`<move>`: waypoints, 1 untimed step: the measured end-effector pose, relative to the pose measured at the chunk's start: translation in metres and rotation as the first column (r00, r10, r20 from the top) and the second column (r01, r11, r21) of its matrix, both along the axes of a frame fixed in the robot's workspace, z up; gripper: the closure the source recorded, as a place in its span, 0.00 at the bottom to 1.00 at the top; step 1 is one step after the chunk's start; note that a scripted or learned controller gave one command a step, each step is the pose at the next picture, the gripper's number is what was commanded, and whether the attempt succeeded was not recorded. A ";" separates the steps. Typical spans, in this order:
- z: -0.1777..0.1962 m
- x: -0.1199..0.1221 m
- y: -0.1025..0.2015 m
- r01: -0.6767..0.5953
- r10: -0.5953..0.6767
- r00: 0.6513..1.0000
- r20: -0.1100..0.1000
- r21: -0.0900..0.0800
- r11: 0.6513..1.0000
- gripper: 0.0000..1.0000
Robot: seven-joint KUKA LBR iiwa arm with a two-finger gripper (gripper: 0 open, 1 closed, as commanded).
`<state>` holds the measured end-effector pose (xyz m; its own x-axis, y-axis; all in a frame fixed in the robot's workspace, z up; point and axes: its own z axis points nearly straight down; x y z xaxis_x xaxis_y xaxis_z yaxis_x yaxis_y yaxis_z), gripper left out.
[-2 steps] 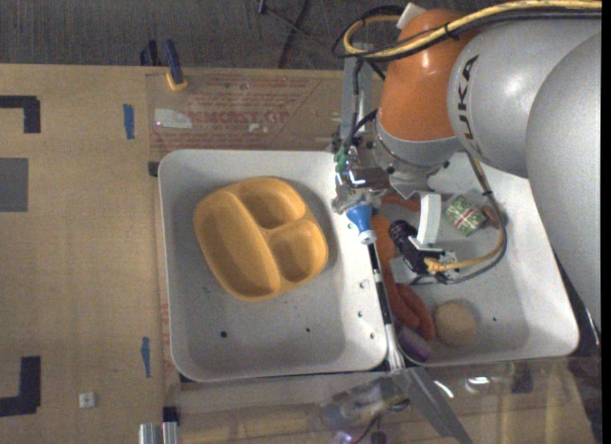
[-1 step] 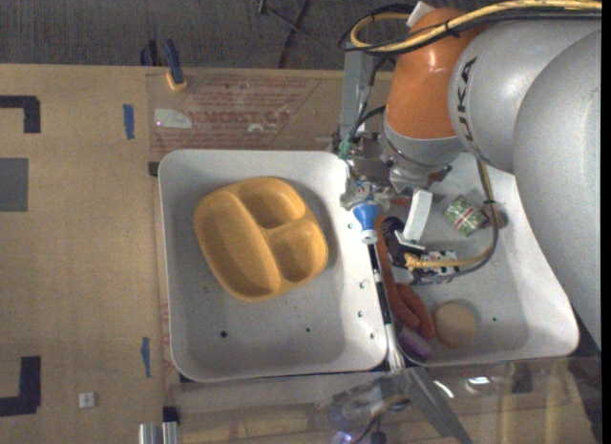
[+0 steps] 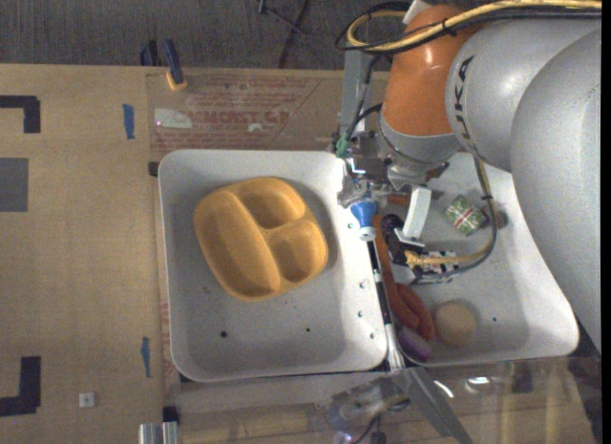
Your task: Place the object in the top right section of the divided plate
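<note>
One end effector (image 3: 368, 205) over right bin (image 3: 535, 318), divided plate (image 3: 260, 237) left

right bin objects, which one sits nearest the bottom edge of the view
The purple object, at the bin's lower left corner. The tan ball and orange-red piece sit slightly higher.

The grey arm (image 3: 535, 98) reaches in from the right, its orange band (image 3: 430, 70) sitting just above the wrist. The wrist points down, with the claw (image 3: 368, 205) below and to the left of the band. Cables loop beside the claw on its right.
</note>
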<state>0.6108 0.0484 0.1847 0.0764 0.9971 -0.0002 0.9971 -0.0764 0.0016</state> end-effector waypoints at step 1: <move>0.000 0.006 0.014 -0.083 0.083 0.997 0.001 0.000 0.997 1.00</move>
